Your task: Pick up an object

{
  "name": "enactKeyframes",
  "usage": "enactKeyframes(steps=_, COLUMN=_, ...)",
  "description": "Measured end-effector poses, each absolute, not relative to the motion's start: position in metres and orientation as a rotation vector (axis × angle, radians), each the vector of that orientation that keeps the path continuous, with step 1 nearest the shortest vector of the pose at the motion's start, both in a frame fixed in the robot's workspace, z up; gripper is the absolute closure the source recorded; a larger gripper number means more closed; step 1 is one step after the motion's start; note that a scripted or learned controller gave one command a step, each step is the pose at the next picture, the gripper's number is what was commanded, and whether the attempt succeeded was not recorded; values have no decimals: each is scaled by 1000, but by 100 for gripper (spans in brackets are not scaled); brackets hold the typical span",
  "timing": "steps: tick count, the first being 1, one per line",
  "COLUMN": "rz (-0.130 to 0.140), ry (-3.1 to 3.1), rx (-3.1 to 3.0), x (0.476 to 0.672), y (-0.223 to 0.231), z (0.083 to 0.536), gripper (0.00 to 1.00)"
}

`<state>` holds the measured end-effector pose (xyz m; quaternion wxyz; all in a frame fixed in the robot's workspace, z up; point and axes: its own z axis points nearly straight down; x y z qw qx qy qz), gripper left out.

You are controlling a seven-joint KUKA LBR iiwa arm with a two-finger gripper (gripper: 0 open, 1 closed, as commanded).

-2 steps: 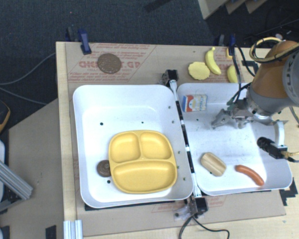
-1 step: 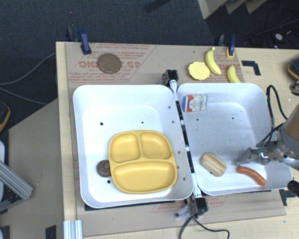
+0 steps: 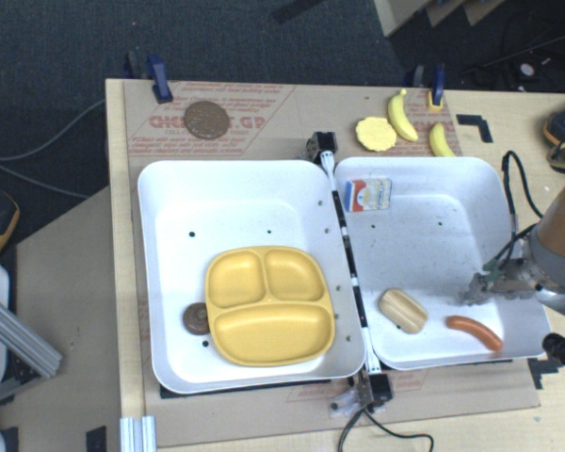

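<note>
- The robot arm (image 3: 556, 252) comes in from the right side and reaches over the right bin (image 3: 433, 252).
- Its gripper (image 3: 480, 290) sits low near the right wall of that bin, pointing to the left.
- The gripper is small and partly blurred here, so it is not possible to tell whether it is spread or pressed together.
- Nothing can be seen between its tips.
- A toy sausage (image 3: 474, 331), red and orange, lies on the floor of the right bin just below the gripper, near the front edge.
- A toy bread roll (image 3: 402, 310), tan in colour, lies to the left of the sausage in the same bin.
- A small carton (image 3: 368, 194) with red and blue marks lies at the back left corner of the right bin.
- In the left bin (image 3: 169, 252) there is a big yellow plate (image 3: 268, 304) with three parts.
- A brown cookie (image 3: 197, 318) peeks out from beside the left edge of the plate and touches it.
- Outside the bins, on the bench (image 3: 132, 121) at the back, sit another brown cookie (image 3: 206, 119), a yellow round toy (image 3: 376, 134) and two bananas (image 3: 403, 117).
- The second banana (image 3: 440, 140) lies just right of the first one.
</note>
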<state>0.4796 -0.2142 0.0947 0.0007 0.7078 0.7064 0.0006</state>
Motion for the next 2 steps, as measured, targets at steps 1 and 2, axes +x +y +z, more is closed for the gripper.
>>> enactKeyframes(steps=1, rz=2, ry=2219, rx=2224, x=479, y=-214, z=94, gripper=0)
enactKeyframes(steps=2, rz=9, ry=2233, rx=2217, x=564, y=-216, z=84, gripper=0)
